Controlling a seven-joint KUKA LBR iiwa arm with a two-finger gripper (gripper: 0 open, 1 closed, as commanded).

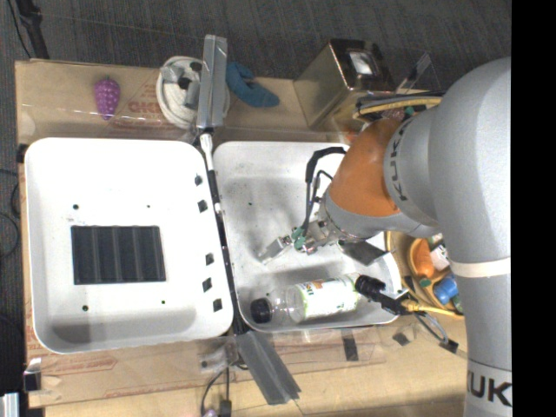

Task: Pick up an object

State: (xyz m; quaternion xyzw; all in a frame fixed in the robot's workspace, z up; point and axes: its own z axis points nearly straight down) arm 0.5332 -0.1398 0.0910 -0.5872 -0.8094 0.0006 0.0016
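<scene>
Looking down at a slant, we see two shallow white bins side by side on a bench. The left bin (52, 233) has a dark ribbed panel (117, 254) on its floor. In the right bin (261, 168), a clear plastic bottle (317, 300) with a black cap lies on its side along the near wall. The grey arm (452, 172) with its orange band reaches in from the right, and its gripper (291, 244) sits low over the middle of the right bin, above and apart from the bottle. We cannot tell how the claw stands. Behind the bins lie a purple object (107, 95) and a blue object (248, 87).
</scene>
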